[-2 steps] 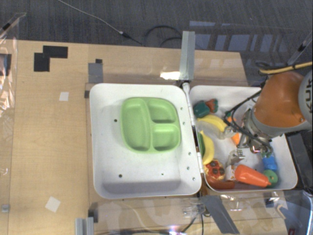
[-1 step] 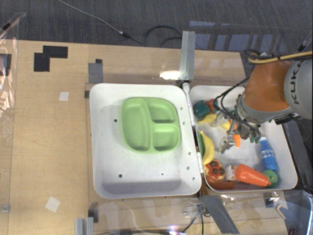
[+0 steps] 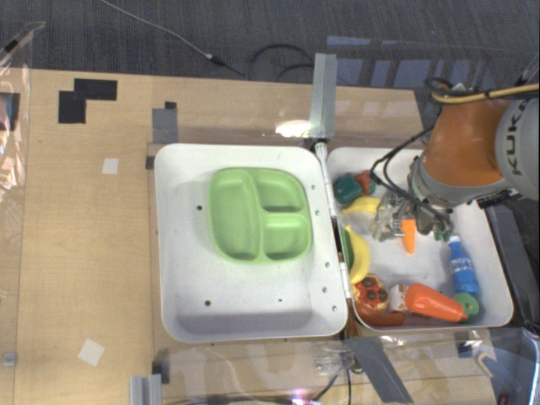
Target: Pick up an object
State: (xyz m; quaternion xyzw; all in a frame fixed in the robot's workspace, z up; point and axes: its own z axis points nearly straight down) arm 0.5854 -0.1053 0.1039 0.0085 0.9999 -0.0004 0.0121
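Observation:
My gripper [image 3: 410,226] hangs over the middle of the right bin [image 3: 498,251], below the arm's orange band. A small narrow orange piece [image 3: 409,237] shows between its fingers, pointing down, and the gripper is shut on it. Around it in that bin lie a dark green toy [image 3: 346,189], a small yellow piece [image 3: 365,207], a banana [image 3: 359,256], a pizza-slice toy [image 3: 371,294], an orange carrot [image 3: 434,304] and a blue bottle [image 3: 461,268]. The wrist hides the bin's far right part.
The left bin [image 3: 181,251] holds a green divided plate [image 3: 257,215]. A metal post [image 3: 323,95] stands behind the wall between the bins. Black cables [image 3: 384,171] loop beside the wrist.

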